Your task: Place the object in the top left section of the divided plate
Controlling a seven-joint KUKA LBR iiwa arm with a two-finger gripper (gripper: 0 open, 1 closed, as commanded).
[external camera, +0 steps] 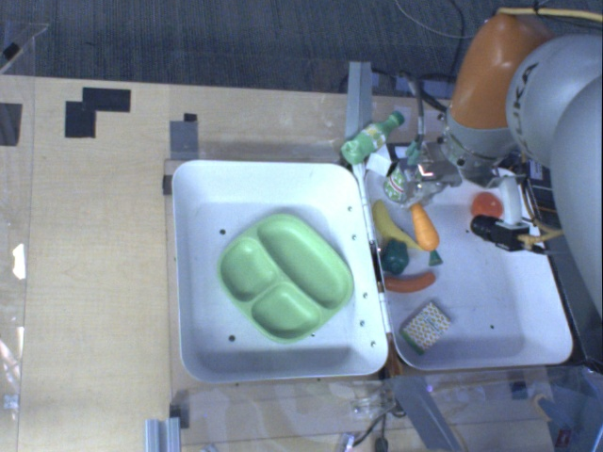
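A green divided plate [285, 276] with three sections lies in the left bin [198, 347]; nothing lies in its sections. My gripper [412, 183] hangs over the upper left part of the right bin [509, 332], just above a yellow banana [385, 222] and an orange carrot [425, 227]. A green bottle [369, 141] leans on the bin's corner beside the gripper. I see nothing clearly held.
The right bin also holds a red sausage-like piece [410, 282], a dark green item [395, 257], a patterned sponge [426, 325] near the front and a red round thing [487, 203] under the arm. A grey post [358, 97] stands behind the bins.
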